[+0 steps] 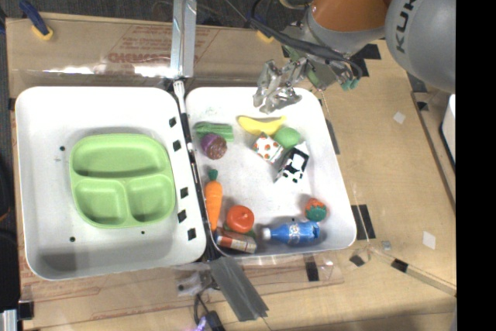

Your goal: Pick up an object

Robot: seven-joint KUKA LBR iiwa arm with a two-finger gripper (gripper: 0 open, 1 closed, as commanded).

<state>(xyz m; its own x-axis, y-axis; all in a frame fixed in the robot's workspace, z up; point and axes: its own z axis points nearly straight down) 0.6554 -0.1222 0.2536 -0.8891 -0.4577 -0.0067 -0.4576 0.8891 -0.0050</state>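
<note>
A robotics lab bench is shown. A grey KUKA arm [422,8] with cabling is mounted over a cardboard-covered bench [108,39] marked with black tape. Two white bins [31,167] are fixed side by side; toy food and a green divided tray [122,181] are laid in them.

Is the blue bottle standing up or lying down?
Lying down: the blue bottle rests on its side along the right bin's near wall.

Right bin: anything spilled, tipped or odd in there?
Nothing spilled. The blue bottle lies on its side along the right bin's near wall, and the carrot lies flat by the divider. Items are loosely scattered. The green tray sits flat in the left bin.
</note>
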